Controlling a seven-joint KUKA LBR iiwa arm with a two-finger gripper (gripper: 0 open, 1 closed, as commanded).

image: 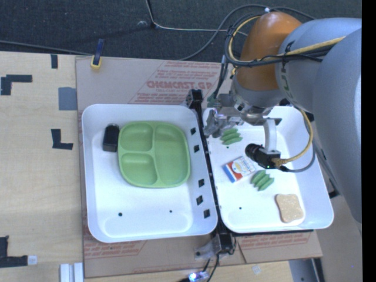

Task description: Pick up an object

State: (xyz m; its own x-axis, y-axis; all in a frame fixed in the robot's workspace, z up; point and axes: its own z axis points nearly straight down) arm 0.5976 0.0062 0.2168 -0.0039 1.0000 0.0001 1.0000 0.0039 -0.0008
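Observation:
My gripper [216, 122] hangs over the upper left corner of the right bin [305, 219], beside the divider between the bins. A green pea pod [231, 137] lies just below and right of it. In the same bin lie a small red, white and blue carton [238, 169], a second green pod [262, 181] and a tan sponge-like block [289, 207]. I see nothing between the fingers.
The left bin [100, 216] holds a green divided plate [154, 154] with a small black object [110, 138] at its left edge. The arm's grey body and orange band [267, 46] cover the right bin's upper right. Cables loop over the bin.

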